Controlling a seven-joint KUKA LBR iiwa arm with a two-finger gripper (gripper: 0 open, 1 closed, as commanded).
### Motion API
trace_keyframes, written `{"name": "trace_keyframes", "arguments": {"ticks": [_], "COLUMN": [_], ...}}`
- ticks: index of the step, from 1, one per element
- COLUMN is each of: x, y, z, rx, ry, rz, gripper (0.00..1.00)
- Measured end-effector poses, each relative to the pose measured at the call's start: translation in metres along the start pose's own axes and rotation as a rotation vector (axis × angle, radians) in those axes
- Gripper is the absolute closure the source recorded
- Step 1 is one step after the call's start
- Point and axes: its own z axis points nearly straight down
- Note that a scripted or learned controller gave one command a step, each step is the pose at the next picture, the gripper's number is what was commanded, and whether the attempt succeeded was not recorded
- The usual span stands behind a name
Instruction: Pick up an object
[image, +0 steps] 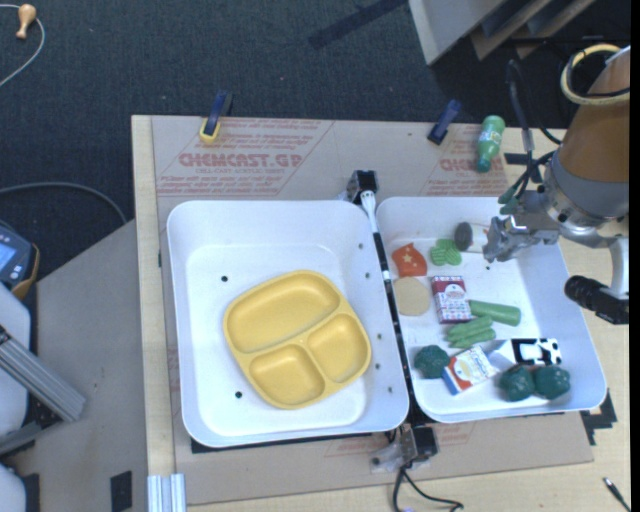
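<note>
Reaching in from the right, the grey arm with its orange band holds the tool (505, 240) low over the upper part of the right bin (580, 330). Whether the tool is spread or pressed together cannot be told from this slanted overhead view, and nothing can be seen pinched in it.

Doing this step well probably means choosing one isolated item and coming straight down on it, because most of the toys lie crowded together. Closest to the tool, just to its left, is a small dark grey pebble-shaped piece (463, 235), and touching that on its far side is a bright green leafy toy (446, 253). These two look like the easiest targets, though a careless descent could nudge one into the other.

Further left sits an orange-red toy (408, 260) with a pale tan disc (411, 296) below it. Below the tool, toward the viewer, lie a red and white carton (451, 298), long green bean-like pieces (494, 312) and a second small carton (468, 370), packed closely. Dark green broccoli-like lumps (532, 382) and a black and white block (536, 351) sit at the bin's near edge.

Well to the left, the other bin (200, 240) holds a yellow divided plate (296, 338). Beyond the bins, a green bottle (489, 142) lies on the surface (300, 160).
</note>
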Motion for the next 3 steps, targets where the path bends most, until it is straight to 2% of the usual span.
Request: {"name": "trace_keyframes", "arguments": {"ticks": [1,2,3], "x": [0.055,0.089,0.088], "y": [0.005,0.008,0.009], "z": [-0.01,0.011,0.01], "rx": [0.001,0.01,0.008], "ry": [0.003,0.003,0.002], "rz": [-0.005,-0.002,0.001], "gripper": [1.0,1.0,1.0]}}
